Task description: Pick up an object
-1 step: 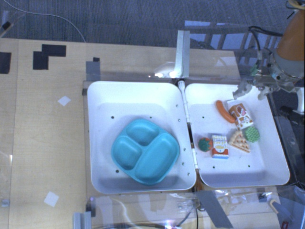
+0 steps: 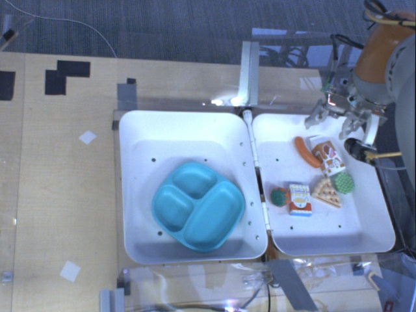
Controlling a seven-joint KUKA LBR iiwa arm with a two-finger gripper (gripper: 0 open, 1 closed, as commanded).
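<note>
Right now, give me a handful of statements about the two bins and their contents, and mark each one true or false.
1. The blue divided plate lies in the left bin. True.
2. The sausage lies on the blue plate. False: it lies in the right bin.
3. The gripper hangs over the right bin's far edge. True.
4. The small carton sits between the sausage and the left bin's wall. False: it sits nearer the camera, beside the waffle wedge.

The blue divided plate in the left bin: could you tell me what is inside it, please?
The blue divided plate shows three bare compartments with no food in them. It covers the floor of the left bin beneath it.
</note>
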